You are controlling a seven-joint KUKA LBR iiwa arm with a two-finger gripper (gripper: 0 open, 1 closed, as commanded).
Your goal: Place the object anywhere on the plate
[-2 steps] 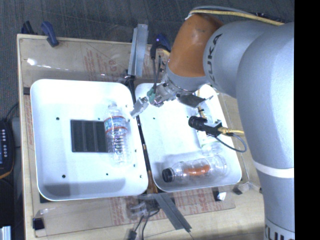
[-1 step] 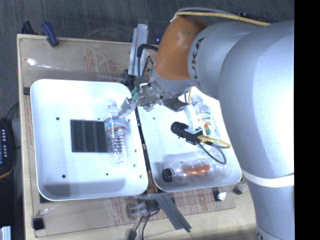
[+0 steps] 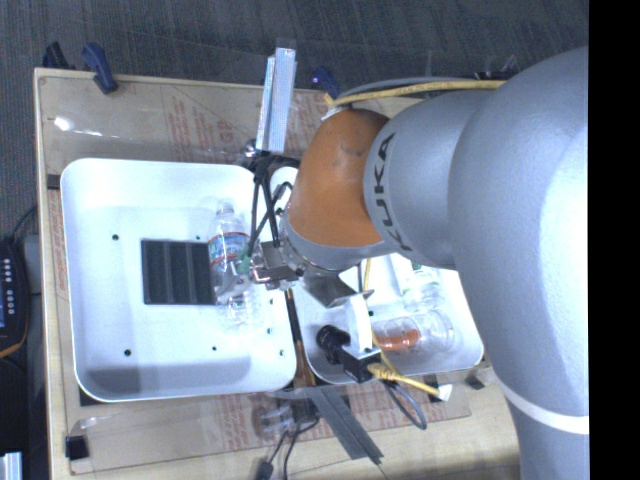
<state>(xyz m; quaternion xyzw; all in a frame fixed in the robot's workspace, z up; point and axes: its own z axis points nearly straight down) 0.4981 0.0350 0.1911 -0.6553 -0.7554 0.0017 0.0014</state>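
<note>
A clear plastic water bottle (image 3: 230, 263) is seen lying in the left white bin (image 3: 100, 268), just right of the dark rectangular plate (image 3: 176, 272) and touching its right edge. The gripper (image 3: 262, 266) is placed against the bottle's right side, at the bin's right rim. Whether the fingers are spread or closed cannot be told, as they are hidden by the wrist and cables. The right white bin (image 3: 465, 343) is largely covered by the grey arm (image 3: 480, 188); a clear container with orange contents (image 3: 405, 336) is visible there. Both bins are carried by the desk (image 3: 60, 108).
</note>
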